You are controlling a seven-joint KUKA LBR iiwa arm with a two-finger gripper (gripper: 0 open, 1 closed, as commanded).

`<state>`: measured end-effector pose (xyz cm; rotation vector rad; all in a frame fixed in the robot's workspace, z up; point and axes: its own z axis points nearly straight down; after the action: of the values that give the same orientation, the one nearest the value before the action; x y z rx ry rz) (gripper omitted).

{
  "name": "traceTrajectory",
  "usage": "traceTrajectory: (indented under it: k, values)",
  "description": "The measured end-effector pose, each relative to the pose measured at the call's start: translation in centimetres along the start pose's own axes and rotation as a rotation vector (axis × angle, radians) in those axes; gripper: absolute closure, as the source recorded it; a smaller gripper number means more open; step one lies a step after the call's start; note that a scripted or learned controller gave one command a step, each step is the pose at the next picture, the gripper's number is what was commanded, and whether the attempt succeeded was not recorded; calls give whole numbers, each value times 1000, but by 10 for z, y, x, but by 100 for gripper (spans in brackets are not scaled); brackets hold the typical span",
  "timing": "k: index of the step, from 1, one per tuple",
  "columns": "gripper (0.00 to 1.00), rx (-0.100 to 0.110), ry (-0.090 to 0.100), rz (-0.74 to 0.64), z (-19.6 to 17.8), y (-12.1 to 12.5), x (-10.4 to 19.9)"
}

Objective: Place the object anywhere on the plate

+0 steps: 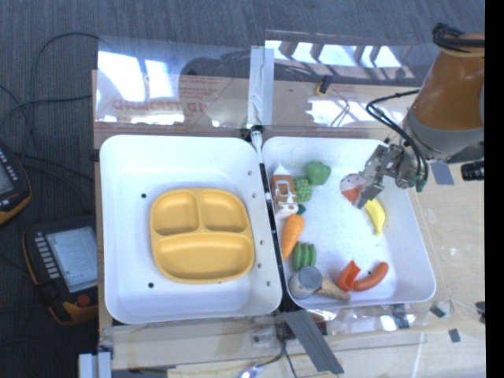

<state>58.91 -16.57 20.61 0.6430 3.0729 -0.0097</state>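
A grey arm with an orange band is seen reaching in from the upper right of the frame, bent down over the right bin [425,246]. Its claw [367,189] is angled down-left and clenched on a small red object [351,185]. A yellow sectioned plate [202,235] is seen in the left bin [126,211].

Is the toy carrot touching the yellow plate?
Apart. The camera view shows the carrot lying in the right bin, while the yellow plate sits in the left bin, with the bin walls between them.
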Motion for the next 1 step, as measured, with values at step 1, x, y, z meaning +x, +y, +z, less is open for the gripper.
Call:
traceTrajectory:
  k: [1]
  values:
    - [100, -6, 1, -290, 11, 53, 31]
